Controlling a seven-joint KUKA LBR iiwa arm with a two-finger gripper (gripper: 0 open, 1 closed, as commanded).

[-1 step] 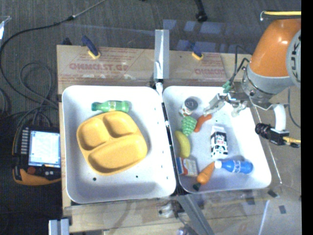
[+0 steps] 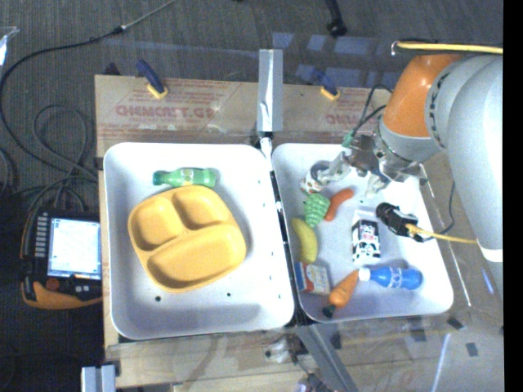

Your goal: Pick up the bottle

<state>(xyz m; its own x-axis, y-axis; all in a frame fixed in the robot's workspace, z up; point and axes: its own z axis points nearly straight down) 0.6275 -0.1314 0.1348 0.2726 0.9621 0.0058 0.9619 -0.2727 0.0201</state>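
Blue with a white cap, a bottle (image 2: 396, 278) lies on its side in the right bin (image 2: 392, 309), towards that bin's lower right corner in the camera view, cap pointing left. An orange carrot (image 2: 345, 288) lies just beside the cap, slanting down to the left, and a black-and-white milk carton (image 2: 366, 239) sits just above the bottle. Further left in the same bin are a red-and-white packet (image 2: 315, 278), a yellow fruit (image 2: 306, 239), a green ridged item (image 2: 316, 209) and a small orange piece (image 2: 337, 202). The gripper (image 2: 320, 176) hangs over the bin's upper left part, near the green item and well apart from the blue bottle; whether it is released or clenched cannot be told. The grey arm (image 2: 425, 113) with its orange band reaches in from the right. A second, green bottle (image 2: 186, 176) lies on its side in the left bin (image 2: 131, 300), touching the upper edge of a yellow divided plate (image 2: 188, 235). Both bins rest on the tabletop (image 2: 180, 109).
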